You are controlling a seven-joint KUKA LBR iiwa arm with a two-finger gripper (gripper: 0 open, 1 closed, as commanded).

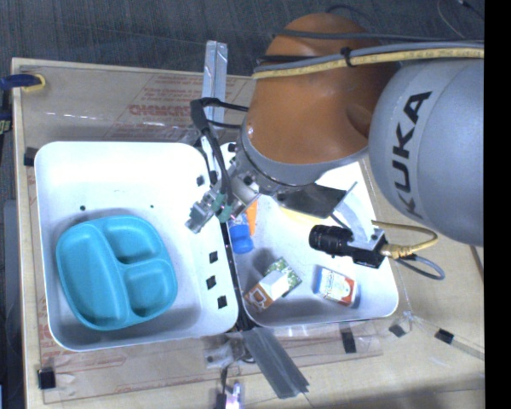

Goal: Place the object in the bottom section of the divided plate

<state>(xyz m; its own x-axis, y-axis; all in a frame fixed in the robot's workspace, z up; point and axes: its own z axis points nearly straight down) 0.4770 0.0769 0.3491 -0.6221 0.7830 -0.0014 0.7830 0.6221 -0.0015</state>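
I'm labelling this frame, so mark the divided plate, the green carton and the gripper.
divided plate [112, 271]: camera view, centre ridge.
green carton [273, 283]: camera view, top face.
gripper [206, 212]: camera view, between fingertips.

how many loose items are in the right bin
3 in plain view: a carton near the front left, a packet at front right, and a blue-capped bottle by the divider. The arm covers the back, so more may be hidden.

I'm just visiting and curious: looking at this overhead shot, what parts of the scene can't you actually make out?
- Gripper in the camera view: too small and blurred to tell whether it holds anything.
- Right bin: its upper part lies under the arm.
- Blue and orange item by the divider: partly covered by the gripper, so its kind is unclear.
- Small carton and packet: print too small to read.
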